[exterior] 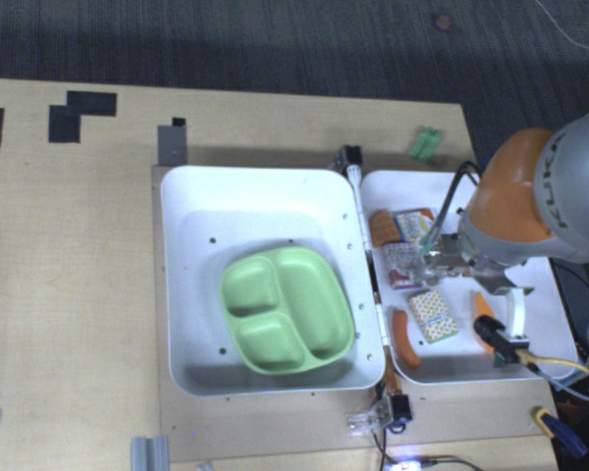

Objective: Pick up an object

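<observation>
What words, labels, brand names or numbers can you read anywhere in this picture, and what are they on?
None can be read.
Patterned packet in the right bin: print too small and blurred.
Colourful packet near the bin's top: graphics visible, text illegible.
Clear wrapper with red marks: blurred.
Green divided plate in the left bin: no markings visible.

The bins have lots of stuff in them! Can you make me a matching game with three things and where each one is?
Things:
1. green divided plate
2. hot dog
3. small green piece

Places:
A. on the bench behind the bins
B. in the left bin
C. near the front left corner of the right bin

Pairs: 1-B, 2-C, 3-A
</observation>
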Action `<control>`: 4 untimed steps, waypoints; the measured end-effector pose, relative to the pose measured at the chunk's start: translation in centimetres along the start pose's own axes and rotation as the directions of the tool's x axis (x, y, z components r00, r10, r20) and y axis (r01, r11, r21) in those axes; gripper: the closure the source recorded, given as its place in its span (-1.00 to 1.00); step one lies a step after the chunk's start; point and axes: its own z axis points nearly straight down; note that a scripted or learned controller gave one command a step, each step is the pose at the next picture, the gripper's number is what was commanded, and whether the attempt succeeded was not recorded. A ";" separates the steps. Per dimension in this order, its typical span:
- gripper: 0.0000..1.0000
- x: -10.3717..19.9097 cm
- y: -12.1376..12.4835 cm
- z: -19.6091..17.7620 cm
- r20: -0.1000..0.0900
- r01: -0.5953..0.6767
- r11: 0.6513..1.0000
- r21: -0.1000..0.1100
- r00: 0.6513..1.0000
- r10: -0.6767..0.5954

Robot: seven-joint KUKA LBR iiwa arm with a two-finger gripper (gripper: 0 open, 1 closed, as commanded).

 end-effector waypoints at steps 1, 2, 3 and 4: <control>-1.00 0.0 0.0 0.0 0.000 0.000 1.000 0.001 1.000 0.000; 1.00 0.1 0.2 -1.1 -0.001 0.002 1.000 -0.003 1.000 -0.002; -1.00 0.1 0.1 -1.1 -0.001 0.002 1.000 -0.002 1.000 -0.002; 1.00 0.2 0.3 -2.1 -0.002 0.003 1.000 -0.006 1.000 -0.003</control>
